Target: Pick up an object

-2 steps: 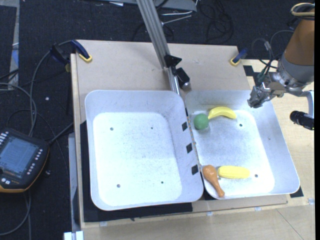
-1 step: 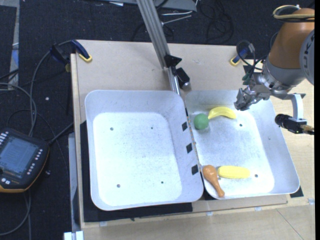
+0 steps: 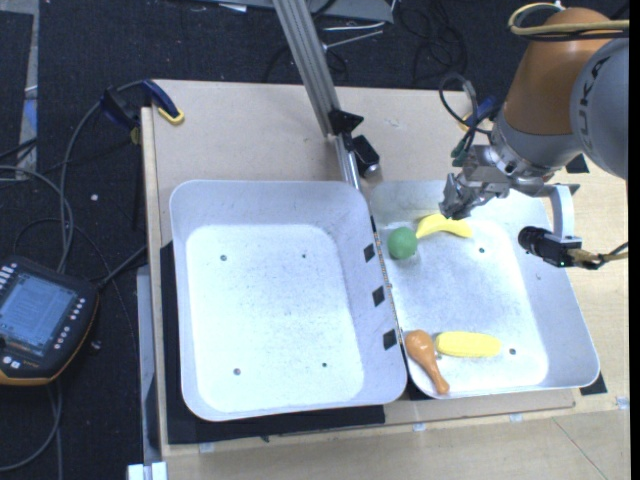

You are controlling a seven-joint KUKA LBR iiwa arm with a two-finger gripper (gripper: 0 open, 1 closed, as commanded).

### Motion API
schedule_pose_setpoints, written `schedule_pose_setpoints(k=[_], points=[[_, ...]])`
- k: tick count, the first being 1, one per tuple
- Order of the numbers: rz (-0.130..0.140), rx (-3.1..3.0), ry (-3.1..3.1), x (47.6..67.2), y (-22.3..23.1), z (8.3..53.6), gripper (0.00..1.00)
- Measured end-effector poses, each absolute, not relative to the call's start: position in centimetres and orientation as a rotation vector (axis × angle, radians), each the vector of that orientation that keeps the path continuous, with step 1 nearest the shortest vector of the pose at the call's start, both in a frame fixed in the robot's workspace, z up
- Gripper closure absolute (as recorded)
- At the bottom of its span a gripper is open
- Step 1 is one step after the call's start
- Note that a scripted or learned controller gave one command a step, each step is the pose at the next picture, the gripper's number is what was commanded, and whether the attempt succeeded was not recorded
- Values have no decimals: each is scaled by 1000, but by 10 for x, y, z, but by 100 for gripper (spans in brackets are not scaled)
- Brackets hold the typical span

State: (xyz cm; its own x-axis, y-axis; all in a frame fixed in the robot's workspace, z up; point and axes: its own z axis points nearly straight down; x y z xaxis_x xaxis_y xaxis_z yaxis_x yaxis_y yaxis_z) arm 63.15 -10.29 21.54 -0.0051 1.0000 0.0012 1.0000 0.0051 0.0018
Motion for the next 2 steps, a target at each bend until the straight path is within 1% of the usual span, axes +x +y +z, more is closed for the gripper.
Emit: schedule_pose_setpoints(k=[1, 2], points=[[1, 2217, 2227, 615, -54, 218, 100], [2, 2216, 2227, 616, 2, 230, 100]])
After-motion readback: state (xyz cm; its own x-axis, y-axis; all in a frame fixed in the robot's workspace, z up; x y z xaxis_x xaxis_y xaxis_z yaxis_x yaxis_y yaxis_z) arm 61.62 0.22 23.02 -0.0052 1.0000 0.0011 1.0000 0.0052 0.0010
